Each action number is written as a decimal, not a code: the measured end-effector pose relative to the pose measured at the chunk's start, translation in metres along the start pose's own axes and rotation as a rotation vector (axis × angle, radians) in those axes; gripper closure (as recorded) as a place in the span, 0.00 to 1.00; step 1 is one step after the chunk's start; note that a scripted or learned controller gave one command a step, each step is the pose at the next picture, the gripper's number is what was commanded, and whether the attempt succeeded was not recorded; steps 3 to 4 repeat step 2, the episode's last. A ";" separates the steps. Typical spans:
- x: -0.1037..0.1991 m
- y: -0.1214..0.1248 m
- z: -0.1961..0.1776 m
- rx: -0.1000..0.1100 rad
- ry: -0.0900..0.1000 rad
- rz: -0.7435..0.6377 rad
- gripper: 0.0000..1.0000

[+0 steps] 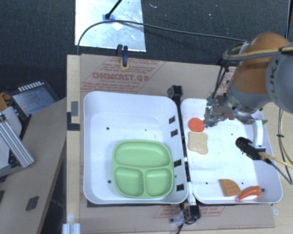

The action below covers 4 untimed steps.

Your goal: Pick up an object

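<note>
In the right bin (269,183) lie a round orange-red disc (196,124), a pale beige slice (198,143) just below it, a brown wedge (229,187) and a red-orange piece (250,192) near the front edge. My gripper (209,119) hangs low over the back left part of this bin, just to the right of the orange-red disc and close to it. Nothing is seen held in it.
The left bin (98,136) holds a green divided plate (143,167) with three compartments. A ridge with black clips (180,139) separates the two bins. The arm's grey body and orange band (256,65) hang over the right bin's back right.
</note>
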<state>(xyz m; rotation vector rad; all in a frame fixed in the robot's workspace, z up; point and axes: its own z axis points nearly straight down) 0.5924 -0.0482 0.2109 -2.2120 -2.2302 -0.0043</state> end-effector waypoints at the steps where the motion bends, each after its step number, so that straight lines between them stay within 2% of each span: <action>1: 0.055 -0.005 0.006 0.001 0.000 -0.001 1.00; 2: 0.109 -0.019 -0.009 0.000 0.001 -0.002 1.00; 4: 0.109 -0.019 -0.009 0.000 0.001 -0.002 1.00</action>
